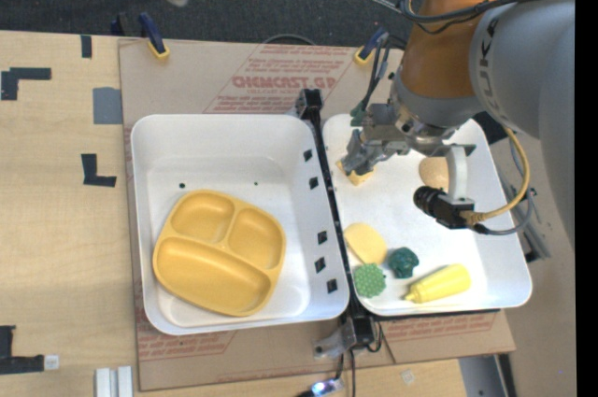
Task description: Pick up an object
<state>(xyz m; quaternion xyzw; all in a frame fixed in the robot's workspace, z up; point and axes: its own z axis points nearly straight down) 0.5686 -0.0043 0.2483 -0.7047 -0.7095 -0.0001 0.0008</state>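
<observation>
My gripper [361, 160] hangs over the upper left part of the right bin [486, 297], close to the divider between the bins. A small pale yellow piece [359, 178] shows just below the gripper's tip; I cannot tell whether it is touched or held. Further down the same bin lie a yellow oval piece [366, 243], a light green broccoli floret [369, 279], a dark green item [403, 262] and a yellow corn cob [437, 283]. A tan round piece [433, 171] lies to the gripper's right, partly behind the arm.
The left bin [187, 134] holds a yellow divided plate [220, 250]. The arm's grey and orange body [467, 40] covers the right bin's upper right. A black cable fitting [447, 206] hangs over that bin's middle. Clamps [154, 40] hold the cardboard base.
</observation>
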